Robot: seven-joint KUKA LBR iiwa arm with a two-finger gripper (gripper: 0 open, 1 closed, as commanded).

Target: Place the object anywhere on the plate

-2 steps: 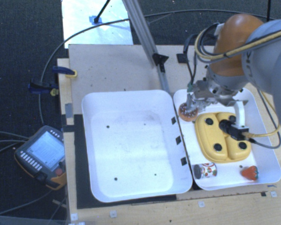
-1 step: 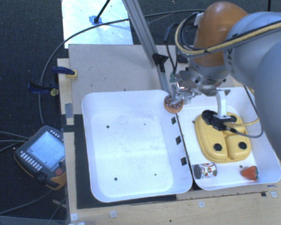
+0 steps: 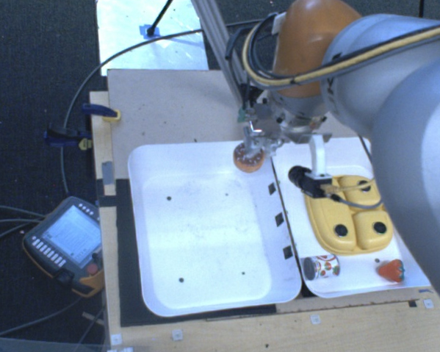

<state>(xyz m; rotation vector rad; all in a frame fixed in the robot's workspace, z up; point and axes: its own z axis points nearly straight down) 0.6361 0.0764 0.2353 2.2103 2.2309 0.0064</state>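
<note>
A small brown ring-shaped thing like a doughnut [image 3: 248,159] hangs at the far right corner of the left bin [image 3: 201,231], just under my gripper [image 3: 251,146]. The gripper's fingers are closed on its top. The yellow plate [image 3: 355,227], with round hollows in it, lies in the right bin [image 3: 343,284], to the right of the gripper and nearer the front. The grey arm with its orange band reaches in from the right and hides the right bin's far part.
A small printed can [image 3: 320,267] lies on its side in the right bin in front of the plate. A red strawberry [image 3: 391,271] sits at that bin's front right. A teach pendant [image 3: 65,242] rests left of the bench.
</note>
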